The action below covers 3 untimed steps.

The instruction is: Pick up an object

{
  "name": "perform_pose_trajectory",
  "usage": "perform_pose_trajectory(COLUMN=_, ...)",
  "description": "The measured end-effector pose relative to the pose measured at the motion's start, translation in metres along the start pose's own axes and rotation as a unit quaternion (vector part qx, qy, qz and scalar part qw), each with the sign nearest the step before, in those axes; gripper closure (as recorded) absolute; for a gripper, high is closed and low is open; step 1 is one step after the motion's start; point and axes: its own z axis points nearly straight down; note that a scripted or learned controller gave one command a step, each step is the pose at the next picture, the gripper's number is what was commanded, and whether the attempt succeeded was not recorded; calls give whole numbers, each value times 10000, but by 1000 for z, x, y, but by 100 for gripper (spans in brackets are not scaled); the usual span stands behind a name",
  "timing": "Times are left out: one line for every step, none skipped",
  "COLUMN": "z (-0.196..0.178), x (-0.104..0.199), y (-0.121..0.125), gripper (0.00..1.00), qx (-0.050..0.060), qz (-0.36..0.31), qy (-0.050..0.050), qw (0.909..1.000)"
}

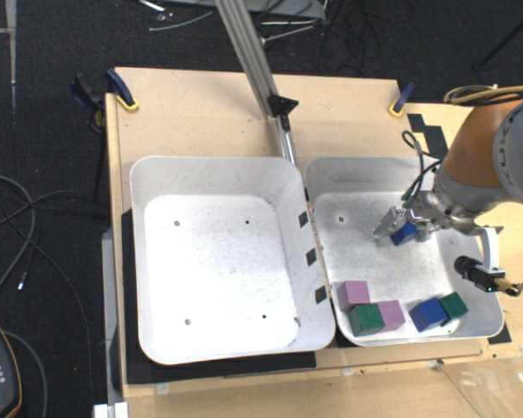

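Gripper [401,229] hung mid right bin [331,181], fingers apparently pinching a small blue block [405,233]. Grip looked shallow, so the block could slip and drop toward the cubes [379,314] at 6 o'clock

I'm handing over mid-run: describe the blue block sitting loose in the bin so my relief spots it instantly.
Look in the right bin, along its near edge where blocks cluster. The blue block lies second from the right corner, beside a small green block. It is the only blue one in that row.
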Motion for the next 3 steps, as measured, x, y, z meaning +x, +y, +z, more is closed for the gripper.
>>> perform_pose_trajectory(z=-10, x=1, y=2, gripper=100, qx=-22, qz=-13, qy=-6, qw=10000)
perform_pose_trajectory(z=-2, x=48, y=-10, gripper=100, qx=-39, qz=-36, qy=-10, qw=10000)
perform_pose_trajectory(z=-105, x=131, y=16, gripper=100, qx=-62, qz=-59, qy=5, qw=10000)
